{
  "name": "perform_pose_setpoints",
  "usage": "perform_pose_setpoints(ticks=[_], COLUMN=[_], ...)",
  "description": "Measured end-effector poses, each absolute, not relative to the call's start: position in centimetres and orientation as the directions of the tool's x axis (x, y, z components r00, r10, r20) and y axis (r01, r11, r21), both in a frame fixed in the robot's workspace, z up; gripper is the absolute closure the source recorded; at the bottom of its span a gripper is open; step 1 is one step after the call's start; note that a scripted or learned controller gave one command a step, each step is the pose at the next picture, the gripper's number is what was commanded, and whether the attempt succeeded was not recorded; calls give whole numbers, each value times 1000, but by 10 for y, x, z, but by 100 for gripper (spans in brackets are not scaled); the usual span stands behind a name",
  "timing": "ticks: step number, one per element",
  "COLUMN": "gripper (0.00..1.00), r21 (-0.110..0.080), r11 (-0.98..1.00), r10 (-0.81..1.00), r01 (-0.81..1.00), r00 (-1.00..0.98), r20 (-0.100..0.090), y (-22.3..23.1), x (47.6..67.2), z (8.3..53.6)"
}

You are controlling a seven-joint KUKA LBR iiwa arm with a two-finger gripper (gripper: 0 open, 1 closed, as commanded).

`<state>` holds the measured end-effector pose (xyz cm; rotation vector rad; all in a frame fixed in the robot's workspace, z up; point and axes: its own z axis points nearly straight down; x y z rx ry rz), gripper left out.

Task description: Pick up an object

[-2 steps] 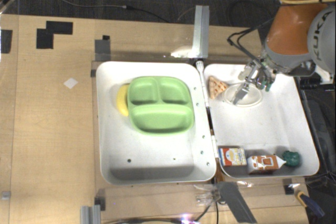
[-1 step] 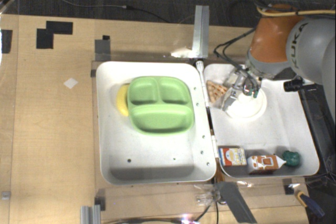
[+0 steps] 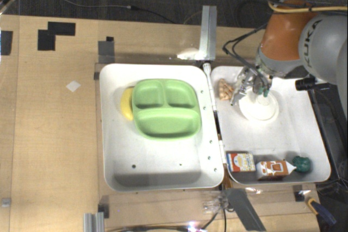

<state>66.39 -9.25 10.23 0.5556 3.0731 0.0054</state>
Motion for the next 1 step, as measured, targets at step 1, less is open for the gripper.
perform_pose_setpoints(ticks=[1], gripper=[100], r21=[4], r11=[958], r10=[286], r01=[286], r00=[-958], r20=[-11], y=[-49], x=[644], z=[188])
